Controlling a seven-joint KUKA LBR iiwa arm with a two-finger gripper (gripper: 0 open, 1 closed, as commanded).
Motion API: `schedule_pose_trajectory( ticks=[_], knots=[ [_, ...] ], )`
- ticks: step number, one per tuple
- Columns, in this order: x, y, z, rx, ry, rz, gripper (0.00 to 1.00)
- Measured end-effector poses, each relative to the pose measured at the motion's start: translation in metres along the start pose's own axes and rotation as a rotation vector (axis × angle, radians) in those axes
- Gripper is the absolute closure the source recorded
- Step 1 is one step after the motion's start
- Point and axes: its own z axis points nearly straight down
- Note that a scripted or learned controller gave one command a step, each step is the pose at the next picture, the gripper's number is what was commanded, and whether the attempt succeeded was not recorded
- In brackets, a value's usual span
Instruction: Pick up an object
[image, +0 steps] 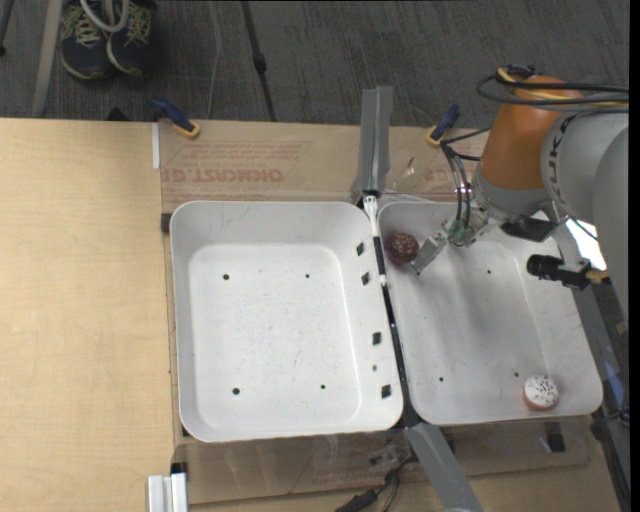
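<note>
1. From my remote seat I see the arm (560, 150) reaching in from the right, its orange band above the wrist, with much of its bulk cut off by the frame edge
2. The gripper (428, 255) hangs low over the far left corner of the right bin (480, 340); whether it is apart or together I cannot tell at this size
3. A small dark reddish ball (402, 247) lies in that same corner, just beside the gripper tip and close to the bin's left wall (touching or not, I cannot make out)
4. A white and red round object (541, 392) sits near the right bin's near right corner, well apart from the gripper; its markings are too small to read
5. The left bin (190, 330) lies alongside, touching the right bin along their shared edge
</note>
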Motion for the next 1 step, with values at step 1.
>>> schedule_pose_trajectory(
  ticks=[1],
  knots=[
    [0.041, -0.093, 0.0009, -0.001, 0.001, -0.027, 0.0]
  ],
)
